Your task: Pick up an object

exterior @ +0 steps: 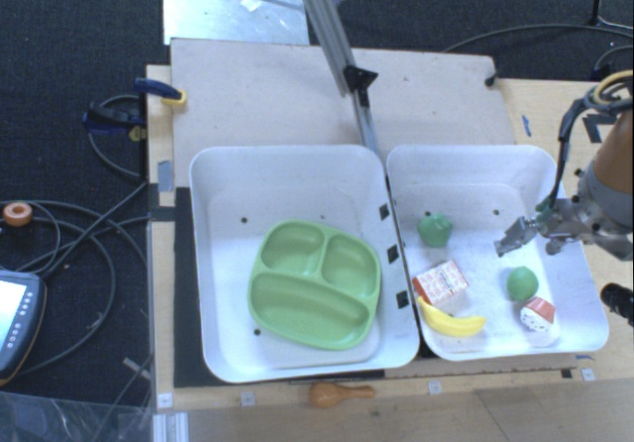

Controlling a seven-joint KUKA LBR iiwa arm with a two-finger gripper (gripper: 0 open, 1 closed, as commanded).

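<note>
Nearest to you, on the front edge of the bench (297, 83), lies a small brown wooden object (341, 393), just outside the left bin (223, 232). Around the bench you see dark carpet, with black cables (89, 232) and a handheld pendant (15, 316) on the floor at the left, and a blue and yellow clamp (149, 98) at the bench's left edge.

Going from left to right, the left bin carries a green divided plate (315, 283), which sits near its front right corner. The right bin (475, 177) holds the loose things. You find a dark green round piece (434, 229) near its left wall, a red and white carton (440, 282) in front of it, and a yellow banana (452, 320) touching the carton's front side. Further right there is a green ball (522, 282), and a red and white rounded object (538, 318) close to the front right corner.

The gripper (517, 238) hangs over the right part of this bin, just behind the green ball. You cannot tell from here whether its jaws are apart or together, and no object is visible between them.
</note>
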